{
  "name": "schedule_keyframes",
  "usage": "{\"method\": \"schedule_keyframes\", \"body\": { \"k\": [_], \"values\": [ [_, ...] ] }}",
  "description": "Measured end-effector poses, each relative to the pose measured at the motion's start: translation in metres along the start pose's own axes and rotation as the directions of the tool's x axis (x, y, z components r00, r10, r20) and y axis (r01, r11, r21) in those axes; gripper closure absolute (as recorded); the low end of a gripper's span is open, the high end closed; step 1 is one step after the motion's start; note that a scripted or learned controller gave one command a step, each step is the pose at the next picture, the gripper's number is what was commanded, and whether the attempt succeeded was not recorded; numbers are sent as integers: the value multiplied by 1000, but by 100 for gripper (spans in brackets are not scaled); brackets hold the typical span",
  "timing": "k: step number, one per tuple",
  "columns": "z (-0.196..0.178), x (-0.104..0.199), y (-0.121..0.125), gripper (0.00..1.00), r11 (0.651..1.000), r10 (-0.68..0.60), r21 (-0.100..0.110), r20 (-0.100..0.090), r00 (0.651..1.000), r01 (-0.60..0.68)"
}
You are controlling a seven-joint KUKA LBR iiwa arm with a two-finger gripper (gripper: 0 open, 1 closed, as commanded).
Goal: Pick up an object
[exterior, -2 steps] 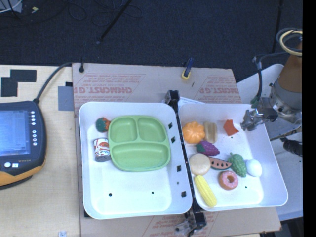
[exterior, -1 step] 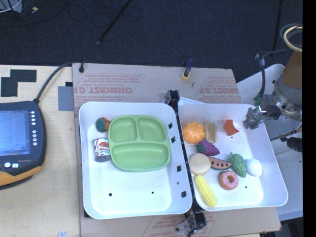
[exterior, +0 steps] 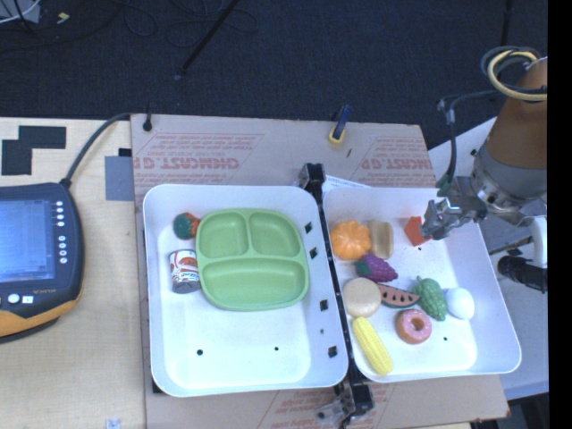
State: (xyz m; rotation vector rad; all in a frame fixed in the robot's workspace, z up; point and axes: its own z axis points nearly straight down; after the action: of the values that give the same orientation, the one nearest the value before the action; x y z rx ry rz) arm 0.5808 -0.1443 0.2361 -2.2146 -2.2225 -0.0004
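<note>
Yellow plastic corn cob (exterior: 372, 345) lies at the right white bin's (exterior: 487, 351) front. Behind, the metal gripper (exterior: 435, 221) hangs beside a small red block (exterior: 413, 231); its opening I cannot tell.

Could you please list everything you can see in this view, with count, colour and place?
Bins: two, white, side by side.
Divided plate: one, green, left bin.
Can: one, red and white, left of plate.
Toy foods: about ten, right bin, including orange pumpkin, yellow corn, pink doughnut, white egg, purple grapes.
Pendant: one, grey and orange, far left.
End effector: one, grey, above right bin's upper edge.
</note>
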Motion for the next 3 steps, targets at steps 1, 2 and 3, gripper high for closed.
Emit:
{"method": "schedule_keyframes", "body": {
  "k": [1,2,3],
  "values": [
    [-2,62,-12,100,1000,-2,1,-1,1000,2],
    [5,124,-27,100,1000,-2,3,0,1000,2],
    [18,180,-34,100,1000,-2,4,0,1000,2]
  ]
}}
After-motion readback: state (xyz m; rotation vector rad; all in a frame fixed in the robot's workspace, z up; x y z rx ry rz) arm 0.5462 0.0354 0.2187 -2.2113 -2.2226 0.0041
